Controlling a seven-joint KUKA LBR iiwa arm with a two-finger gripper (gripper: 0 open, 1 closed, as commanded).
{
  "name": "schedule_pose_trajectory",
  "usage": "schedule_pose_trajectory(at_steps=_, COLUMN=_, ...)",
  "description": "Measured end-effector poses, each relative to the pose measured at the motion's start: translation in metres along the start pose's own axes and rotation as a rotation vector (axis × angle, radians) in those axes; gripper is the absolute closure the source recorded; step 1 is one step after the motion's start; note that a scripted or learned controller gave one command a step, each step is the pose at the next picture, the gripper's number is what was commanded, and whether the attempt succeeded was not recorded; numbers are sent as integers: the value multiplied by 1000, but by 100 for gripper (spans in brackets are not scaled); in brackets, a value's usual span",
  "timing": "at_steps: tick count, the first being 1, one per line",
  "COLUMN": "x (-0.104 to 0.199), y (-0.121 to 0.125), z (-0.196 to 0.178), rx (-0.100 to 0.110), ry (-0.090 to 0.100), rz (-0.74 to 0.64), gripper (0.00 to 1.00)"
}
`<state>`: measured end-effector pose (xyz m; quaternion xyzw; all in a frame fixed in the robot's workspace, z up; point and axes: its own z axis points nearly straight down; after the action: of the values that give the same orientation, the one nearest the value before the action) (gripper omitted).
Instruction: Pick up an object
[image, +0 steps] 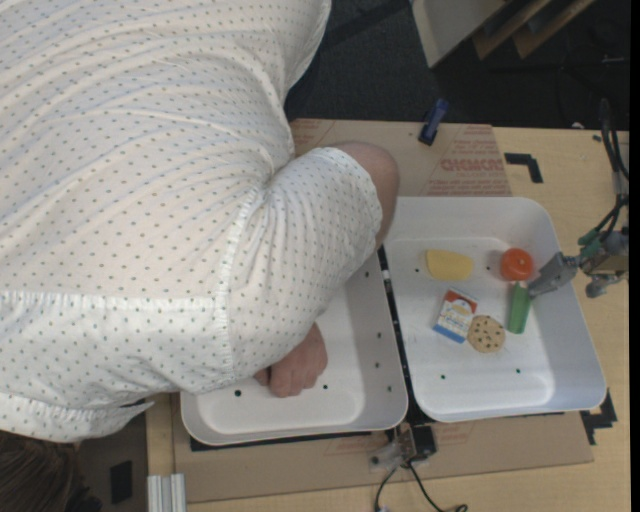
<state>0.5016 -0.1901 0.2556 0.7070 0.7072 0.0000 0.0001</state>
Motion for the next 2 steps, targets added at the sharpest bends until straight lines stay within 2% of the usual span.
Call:
schedule_pose_trajectory(at_steps=1, x=0, y=1, z=-11, rx=-3, ry=-2, rz=-1, gripper=100)
schedule_pose_trajectory(at_steps=2, x=80, y=-23, z=-7, rx=4, ry=4, rz=-7, gripper=100)
